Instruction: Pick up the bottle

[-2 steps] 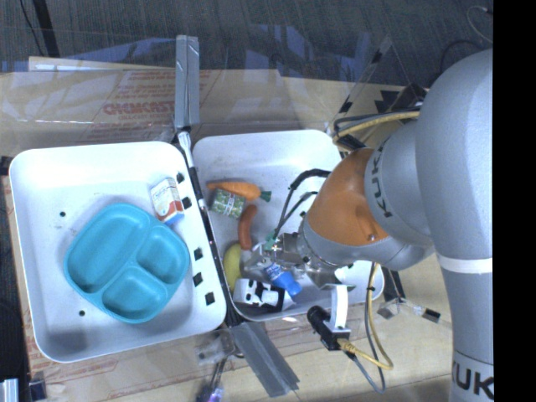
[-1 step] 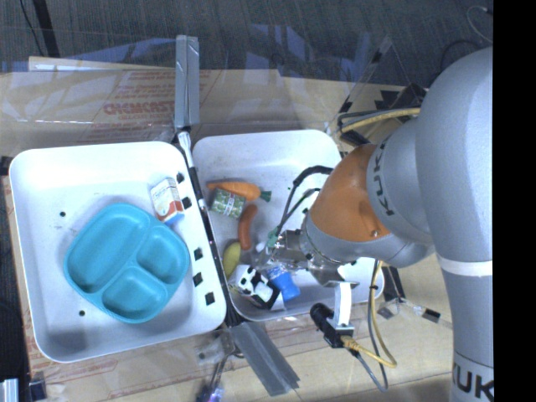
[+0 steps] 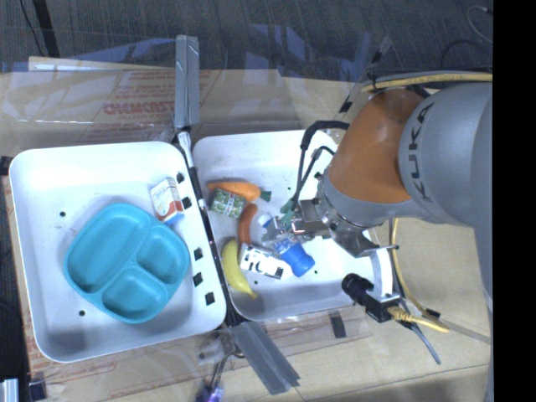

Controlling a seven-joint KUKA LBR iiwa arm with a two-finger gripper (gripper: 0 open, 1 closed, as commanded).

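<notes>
A grey KUKA arm (image 3: 435,149) with an orange band reaches in from the right, low over the right bin (image 3: 251,145) on the wooden surface (image 3: 92,99). Its end effector (image 3: 289,224) hangs among the clutter at the middle of that bin; whether it is open or closed, or has hold of anything, cannot be told, since the wrist hides much of it. The bottle (image 3: 293,256), clear with a blue cap, lies on its side just beneath the end effector, cap pointing toward the near right. Beside it, to the left, lies a white box with dark print (image 3: 261,263), and a yellow banana (image 3: 236,271) rests along the bin's near-left wall. Farther back sit a green can (image 3: 224,203), an orange carrot (image 3: 236,188) and a reddish sausage-shaped item (image 3: 246,221). In the left bin (image 3: 50,325), a blue divided plate (image 3: 127,262) fills the middle, with a small white carton (image 3: 165,198) at its far right corner.
</notes>
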